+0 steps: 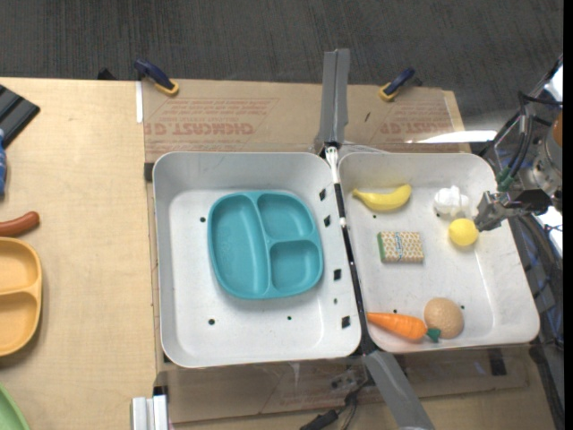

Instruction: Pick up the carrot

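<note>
1. Carrot point(397, 326) lies flat on the floor of the right bin point(501, 316), near the front wall, its green end touching a tan egg-like ball point(444, 317).
2. Further back in that bin sit a banana point(383, 197), a speckled sponge block point(400, 246), a yellow ball point(462, 232) and a small white object point(450, 201).
3. The jaws point(491, 213) hang over the bin's right edge, just beside the yellow ball and well apart from the carrot; whether they stand wide or narrow I cannot tell.
4. The left bin point(179, 325) holds a teal divided plate point(265, 245).
5. On the desk point(81, 150) to the left rests an orange divided plate point(16, 298).
</note>
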Robot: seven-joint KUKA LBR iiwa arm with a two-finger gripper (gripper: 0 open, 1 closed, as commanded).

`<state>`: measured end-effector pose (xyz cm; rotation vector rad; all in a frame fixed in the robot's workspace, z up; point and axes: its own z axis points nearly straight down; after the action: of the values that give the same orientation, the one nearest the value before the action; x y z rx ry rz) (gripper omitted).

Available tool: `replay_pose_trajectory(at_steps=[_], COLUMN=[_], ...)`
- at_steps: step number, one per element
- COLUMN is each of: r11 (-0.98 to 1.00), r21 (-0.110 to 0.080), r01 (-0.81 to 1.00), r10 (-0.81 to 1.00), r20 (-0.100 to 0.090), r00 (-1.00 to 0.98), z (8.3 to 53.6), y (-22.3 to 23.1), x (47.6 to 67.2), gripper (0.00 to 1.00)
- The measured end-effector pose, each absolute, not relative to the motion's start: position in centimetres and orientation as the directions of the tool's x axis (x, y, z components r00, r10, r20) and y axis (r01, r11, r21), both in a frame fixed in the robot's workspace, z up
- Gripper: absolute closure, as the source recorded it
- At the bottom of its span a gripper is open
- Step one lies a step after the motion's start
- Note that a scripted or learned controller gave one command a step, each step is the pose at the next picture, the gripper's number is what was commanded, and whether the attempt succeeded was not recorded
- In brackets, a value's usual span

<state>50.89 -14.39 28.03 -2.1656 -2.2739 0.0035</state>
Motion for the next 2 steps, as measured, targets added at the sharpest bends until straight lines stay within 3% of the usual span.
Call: replay_pose_trajectory(at_steps=[1,2], r11=[-0.066,-0.015], r21=[0.000,-0.002], r01=[0.998,1.000], r10=[0.998,1.000], r20=[-0.003,0.000], r00=[0.066,0.015], z=[33.3,24.8], y=[-22.3,-18.1], x=[47.8,47.8], gripper=[1.00,1.00])
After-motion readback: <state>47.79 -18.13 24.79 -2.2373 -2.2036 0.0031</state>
